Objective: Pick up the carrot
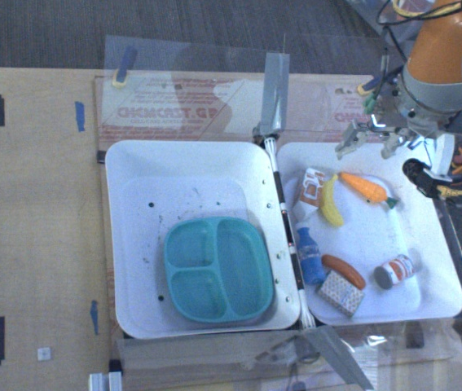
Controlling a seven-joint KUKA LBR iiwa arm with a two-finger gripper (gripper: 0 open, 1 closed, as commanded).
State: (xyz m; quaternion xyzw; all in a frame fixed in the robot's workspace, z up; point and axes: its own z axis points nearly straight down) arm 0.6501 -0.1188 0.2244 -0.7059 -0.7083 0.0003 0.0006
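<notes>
- Below and slightly right of the gripper (pixel 375 139), the carrot (pixel 363 187) lies on the floor of the right bin (pixel 446 283), in its upper part, apart from the fingers.
- Carrot axis: runs at a slant from upper left to lower right, orange tip toward the upper left, green leaf end toward the lower right.
- Gripper position: hangs above the upper edge of the right bin, near the carrot but not touching it; the arm (pixel 446 39) enters from the right.
- Jaw state: fingers appear spread apart with nothing between them; the carrot is not held.
- Judgement for the coming move: the gripper must travel a short way toward the bin's middle and descend, with the fingers closing across the carrot's short width.
- Nearest neighbour: one banana (pixel 331 201) lies just left of the carrot, close enough to be a possible obstruction.
- Count, right bin: one carrot, one banana, one small carton (pixel 310 191), one blue bottle (pixel 309 256), one sausage (pixel 344 270), one sponge block (pixel 341 295), one small can (pixel 393 271).
- Count, left bin (pixel 133 169): one teal divided tray (pixel 217 270).
- Count, bins: two, side by side.
</notes>
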